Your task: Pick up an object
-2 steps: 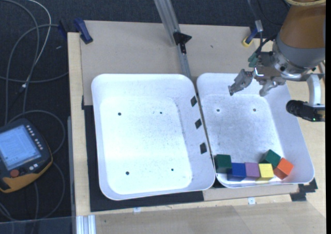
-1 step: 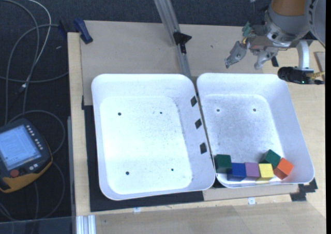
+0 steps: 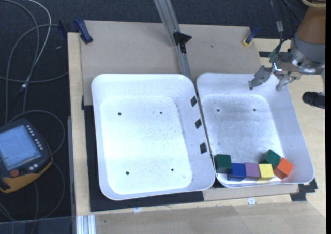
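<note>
while the arm (image 3: 313, 31) is cropped at right, tool (image 3: 269, 82) spread wide, blocks (image 3: 253, 168) huddled, partly overlapping

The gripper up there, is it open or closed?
Open. The gripper hangs over the far edge of the right bin with its two fingers spread apart and nothing between them. The blocks lie at the near edge.

Single fixed camera above the bench (image 3: 139, 46), looking down aslant, both white bins (image 3: 103, 85) framed
</note>
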{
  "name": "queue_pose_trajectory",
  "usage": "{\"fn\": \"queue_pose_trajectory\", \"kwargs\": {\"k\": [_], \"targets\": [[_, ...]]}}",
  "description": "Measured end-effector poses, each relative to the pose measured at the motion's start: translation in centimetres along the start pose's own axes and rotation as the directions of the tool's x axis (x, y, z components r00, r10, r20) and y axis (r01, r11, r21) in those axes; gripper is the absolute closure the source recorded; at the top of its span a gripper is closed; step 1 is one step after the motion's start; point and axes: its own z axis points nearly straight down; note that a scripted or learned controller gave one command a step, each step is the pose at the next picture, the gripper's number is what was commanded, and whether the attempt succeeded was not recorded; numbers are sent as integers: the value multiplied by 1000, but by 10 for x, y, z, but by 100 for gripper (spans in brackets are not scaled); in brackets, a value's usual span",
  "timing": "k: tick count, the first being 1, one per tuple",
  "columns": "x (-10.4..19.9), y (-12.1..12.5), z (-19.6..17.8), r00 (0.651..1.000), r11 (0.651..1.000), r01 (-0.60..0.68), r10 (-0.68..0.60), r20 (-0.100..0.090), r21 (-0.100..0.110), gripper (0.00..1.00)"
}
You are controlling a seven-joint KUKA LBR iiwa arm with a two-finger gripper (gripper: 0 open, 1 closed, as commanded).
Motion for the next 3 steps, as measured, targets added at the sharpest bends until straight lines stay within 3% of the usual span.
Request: {"fn": "queue_pose_trajectory", "kwargs": {"k": [1,2,3], "targets": [[-7,-6,103,1000,1000,7,-7,-4,2,0],[76,34,29,1000,1000,17,-17,-3,-19,0],[37,14,-9,1000,1000,5,-5,1,-13,0]]}}
